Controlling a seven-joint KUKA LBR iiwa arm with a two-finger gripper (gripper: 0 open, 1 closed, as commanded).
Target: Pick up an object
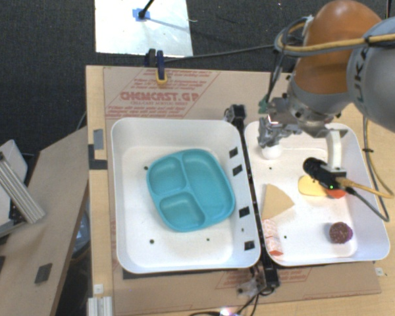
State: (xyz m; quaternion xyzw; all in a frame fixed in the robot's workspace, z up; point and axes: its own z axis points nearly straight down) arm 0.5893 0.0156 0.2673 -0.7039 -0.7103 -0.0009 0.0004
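Observation:
My gripper (270, 137) hangs low over the far left corner of the right bin (368, 242). Directly beneath its tip is a small white object (271, 153), touching or nearly touching it. A tan wedge (276, 200) lies near the bin's left wall. A yellow piece (309, 187) sits mid-bin, partly hidden by the robot's own fittings. At the front right rests a dark purple ball (340, 232), and a red and white packet (274, 237) lies at the front left.
The left bin (128, 176) holds a teal divided plate (189, 189) in its middle. A black-clipped divider (245, 176) separates the two bins. The arm's grey and orange body looms over the far right of the bench.

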